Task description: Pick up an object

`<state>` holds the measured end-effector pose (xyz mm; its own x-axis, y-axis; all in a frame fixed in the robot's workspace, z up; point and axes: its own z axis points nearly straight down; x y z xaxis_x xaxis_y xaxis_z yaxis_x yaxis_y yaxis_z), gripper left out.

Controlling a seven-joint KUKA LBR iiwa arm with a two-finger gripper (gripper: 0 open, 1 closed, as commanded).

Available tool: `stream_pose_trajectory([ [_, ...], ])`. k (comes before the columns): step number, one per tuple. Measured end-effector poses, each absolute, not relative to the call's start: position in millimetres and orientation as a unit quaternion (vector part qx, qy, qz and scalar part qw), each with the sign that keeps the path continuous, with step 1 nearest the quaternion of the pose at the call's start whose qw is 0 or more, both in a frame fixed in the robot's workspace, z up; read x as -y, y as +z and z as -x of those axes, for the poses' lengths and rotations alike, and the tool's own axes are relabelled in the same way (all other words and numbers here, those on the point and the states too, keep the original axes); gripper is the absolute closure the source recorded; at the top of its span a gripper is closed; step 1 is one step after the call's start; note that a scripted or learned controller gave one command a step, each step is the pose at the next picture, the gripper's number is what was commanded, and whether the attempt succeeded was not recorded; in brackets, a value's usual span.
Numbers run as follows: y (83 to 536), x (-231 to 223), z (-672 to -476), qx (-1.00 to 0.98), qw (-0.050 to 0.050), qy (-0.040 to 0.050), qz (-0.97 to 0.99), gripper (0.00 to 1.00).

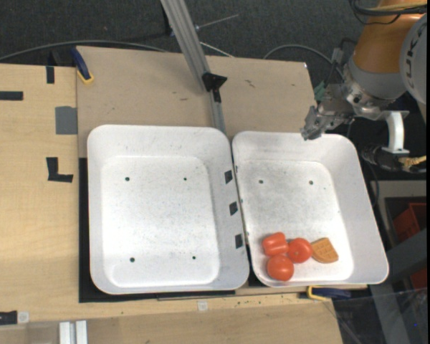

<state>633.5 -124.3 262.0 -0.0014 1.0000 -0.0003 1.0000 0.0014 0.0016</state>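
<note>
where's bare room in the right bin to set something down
Most of the right bin floor is bare, from its far wall, near the end effector, down past the middle. The near edge is crowded: three red pieces and an orange piece.

Bench (29, 192) is light plywood, with a second brown board (143, 84) laid on top toward the back. Black tape marks (56, 169) and a grey patch (66, 120) on the left side. Aluminium extrusion post (188, 38) rises at a slant from the rear middle. Dark carpet-like floor (93, 9) behind, thin cables (287, 49) trailing across it. Lighting even, no hard shadows.
</note>
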Motion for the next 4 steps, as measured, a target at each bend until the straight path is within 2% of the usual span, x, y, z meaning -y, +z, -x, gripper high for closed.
stream_pose_trajectory([
  [2,253.1,7.6,-593.3,-0.709,-0.002,-0.0007,-0.705,1.0],
  [3,236.2,-42.7,-579.5,-0.709,-0.002,-0.0011,-0.705,1.0],
  [4,233.5,-95.4,-574.8,-0.71,-0.002,-0.0006,-0.705,1.0],
])
